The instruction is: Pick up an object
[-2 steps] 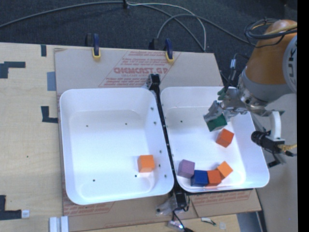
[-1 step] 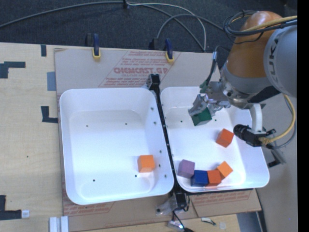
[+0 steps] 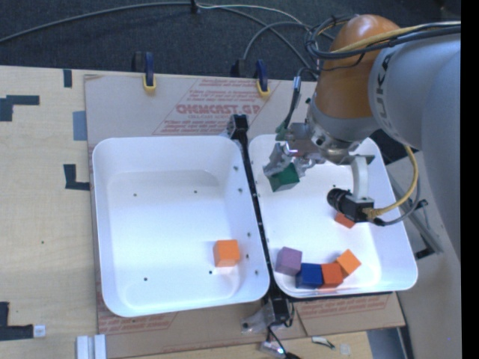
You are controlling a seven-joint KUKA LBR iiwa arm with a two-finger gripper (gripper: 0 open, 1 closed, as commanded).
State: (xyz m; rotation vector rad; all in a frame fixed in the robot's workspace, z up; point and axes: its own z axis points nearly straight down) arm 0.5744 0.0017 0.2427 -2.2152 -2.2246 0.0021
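Observation:
My gripper (image 3: 283, 167) hangs over the upper left part of the right bin (image 3: 389, 264), shut on a green block (image 3: 284, 178) that sits between its fingers, lifted above the bin floor. Along the right bin's front lie a purple block (image 3: 288, 260), a blue block (image 3: 308, 275) and two orange blocks (image 3: 349, 262), (image 3: 331, 274). Another small orange piece (image 3: 344, 220) lies under the black fitting on the arm. One orange block (image 3: 227, 253) rests in the left bin (image 3: 112, 200) near its front right corner.
A black divider clamp (image 3: 239, 126) sits where the two bins meet at the back. The grey arm with its orange band (image 3: 359, 58) covers the right bin's back right corner. Cables (image 3: 389, 208) loop beside the wrist. Two blue-yellow clamps (image 3: 148, 73) hold the cardboard base.

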